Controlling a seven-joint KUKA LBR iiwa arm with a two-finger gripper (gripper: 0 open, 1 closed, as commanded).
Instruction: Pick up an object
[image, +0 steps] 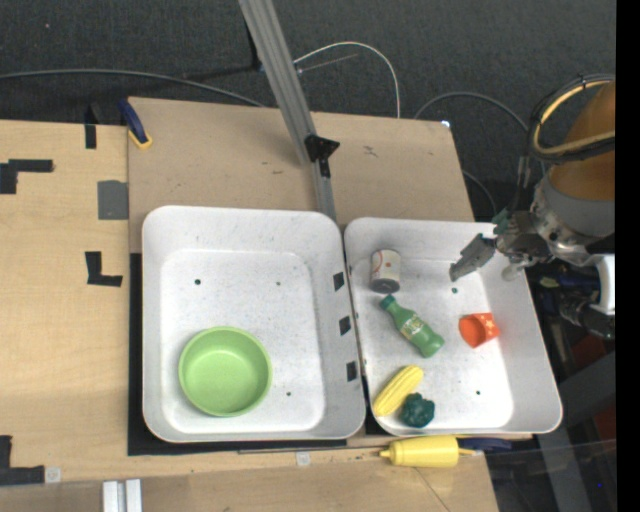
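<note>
Left bin (160, 300) sits mid-bench and holds one green bowl (225, 371) near its front-left corner; looks like light rigid plastic, but wide and round, so only the rim would give a grip, poor pick. Right bin (520, 400) touches the left one and carries the likelier targets. Small can-like cylinder (385, 270) lies near the back-left corner of the right bin, label facing up; likely stiff and light, may roll, take it across the short body. Green bottle (412, 329) lies on its side just in front of the can, tilted toward the bin's middle; probably hard smooth plastic, slippery, grab across the fat body, not the neck. Yellow corn (397, 389) lies at the front-left of the right bin, touching or nearly touching a dark green lump (417, 410) beside it; corn looks like toy plastic, ridged, decent grip across the middle, but the neighbour crowds it. Orange cup-shaped piece (479, 329) sits apart toward the right wall, clear space all round, small and light, easiest take, pinch across the sides. Yellow bottle-like thing (425, 452) lies outside the bins on the bench front edge. Tool (468, 262) hangs over the back-right part of the right bin, above the orange piece, nothing visibly between its parts; cannot tell how wide it stands.
</note>
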